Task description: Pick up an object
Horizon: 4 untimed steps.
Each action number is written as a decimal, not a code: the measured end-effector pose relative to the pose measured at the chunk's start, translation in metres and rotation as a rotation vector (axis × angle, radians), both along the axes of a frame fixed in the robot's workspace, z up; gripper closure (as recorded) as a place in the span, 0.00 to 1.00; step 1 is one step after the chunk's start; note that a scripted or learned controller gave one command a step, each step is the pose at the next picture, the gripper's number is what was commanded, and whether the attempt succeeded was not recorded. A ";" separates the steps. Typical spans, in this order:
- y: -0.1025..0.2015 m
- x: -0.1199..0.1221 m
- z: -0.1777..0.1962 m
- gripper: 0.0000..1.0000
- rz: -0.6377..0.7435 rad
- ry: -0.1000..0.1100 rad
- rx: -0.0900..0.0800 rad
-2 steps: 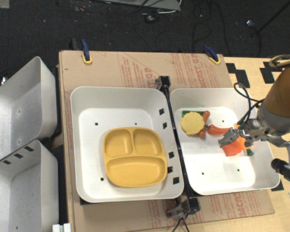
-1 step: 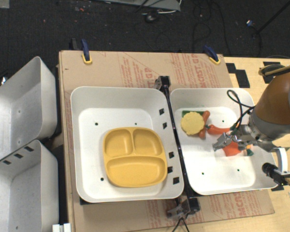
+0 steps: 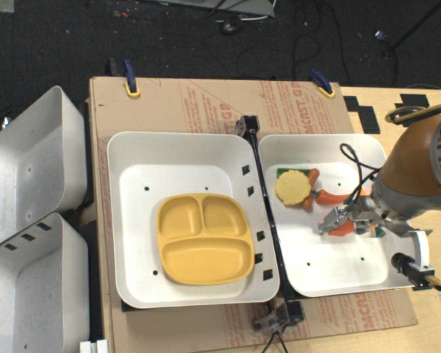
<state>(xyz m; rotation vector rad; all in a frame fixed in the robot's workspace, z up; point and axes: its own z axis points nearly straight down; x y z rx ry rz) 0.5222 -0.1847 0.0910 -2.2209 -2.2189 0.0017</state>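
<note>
The right bin (image 3: pixel 331 274) holds several small toy foods. A round yellow piece (image 3: pixel 292 187) lies at its upper left, with a green piece (image 3: pixel 282 173) poking out behind it. A thin red-brown piece (image 3: pixel 309 195) leans against the yellow one, and an orange, carrot-like piece (image 3: pixel 332 195) lies just right of it. My gripper (image 3: pixel 339 223) is down low in the bin's middle right, right over a small orange-red piece (image 3: pixel 342 230). That piece is partly hidden by the gripper, and I cannot make out whether it is held.
The left bin (image 3: pixel 132 168) bears a yellow divided plate (image 3: pixel 204 238). The grey arm with its orange band (image 3: pixel 419 157) covers the right bin's right side. A black cable (image 3: pixel 353 160) loops above the gripper. Two white tubs (image 3: pixel 29 160) stand left of the bench.
</note>
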 end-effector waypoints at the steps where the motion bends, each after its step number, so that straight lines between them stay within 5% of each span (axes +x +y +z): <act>1: 0.000 0.000 0.011 1.00 -0.001 -0.002 -0.001; 3: 0.016 -0.002 0.119 1.00 0.004 -0.008 -0.002; 4: 0.016 -0.001 0.132 1.00 0.004 -0.005 -0.002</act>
